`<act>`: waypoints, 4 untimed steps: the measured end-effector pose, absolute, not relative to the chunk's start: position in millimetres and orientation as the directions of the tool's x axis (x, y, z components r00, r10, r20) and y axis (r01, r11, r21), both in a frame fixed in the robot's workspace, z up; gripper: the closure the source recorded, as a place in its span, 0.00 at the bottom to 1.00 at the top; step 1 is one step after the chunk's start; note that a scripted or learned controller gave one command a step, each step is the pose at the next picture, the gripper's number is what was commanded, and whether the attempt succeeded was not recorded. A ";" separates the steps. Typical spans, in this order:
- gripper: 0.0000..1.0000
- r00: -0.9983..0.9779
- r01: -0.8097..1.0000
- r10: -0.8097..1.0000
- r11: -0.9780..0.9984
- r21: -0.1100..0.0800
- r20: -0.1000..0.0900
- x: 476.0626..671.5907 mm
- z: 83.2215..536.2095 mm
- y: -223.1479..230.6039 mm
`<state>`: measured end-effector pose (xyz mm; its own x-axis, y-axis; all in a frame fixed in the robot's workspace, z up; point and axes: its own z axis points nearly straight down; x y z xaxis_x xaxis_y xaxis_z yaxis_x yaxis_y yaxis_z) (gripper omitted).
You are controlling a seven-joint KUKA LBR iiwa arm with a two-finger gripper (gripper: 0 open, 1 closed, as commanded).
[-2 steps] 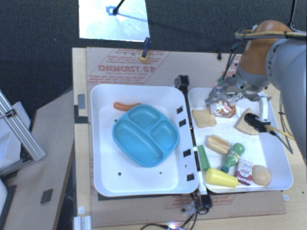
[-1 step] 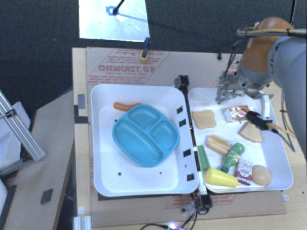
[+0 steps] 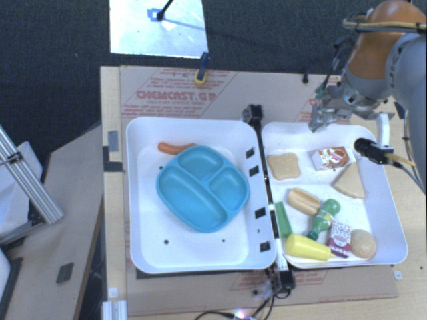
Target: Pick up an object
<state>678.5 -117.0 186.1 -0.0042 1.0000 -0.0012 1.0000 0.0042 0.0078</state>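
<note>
Two white bins (image 3: 140, 179), one blue tray (image 3: 202, 187), eight food items

2 bins sit side by side on the bench. In the left bin (image 3: 143, 245) a divided plate (image 3: 202, 187) lies at the centre, a sausage (image 3: 175, 147) behind it near the back edge. The right bin (image 3: 393, 239) holds a toast slice (image 3: 284, 166) by its left edge, a packet (image 3: 331, 157) to its right, a wedge (image 3: 351, 181) by the right edge — and a bottle (image 3: 322, 219) toward the front edge.
</note>
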 end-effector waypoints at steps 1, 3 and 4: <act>1.00 -0.006 1.000 1.000 0.006 0.007 -0.001 680.0 228.1 -117.0; 1.00 -0.009 1.000 1.000 0.009 -0.001 0.002 622.0 238.7 -18.8; 1.00 -0.008 1.000 1.000 0.008 -0.001 0.002 595.4 240.8 23.3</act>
<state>595.4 23.3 240.8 -0.0082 1.0000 0.0021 1.0000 0.0082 -0.0013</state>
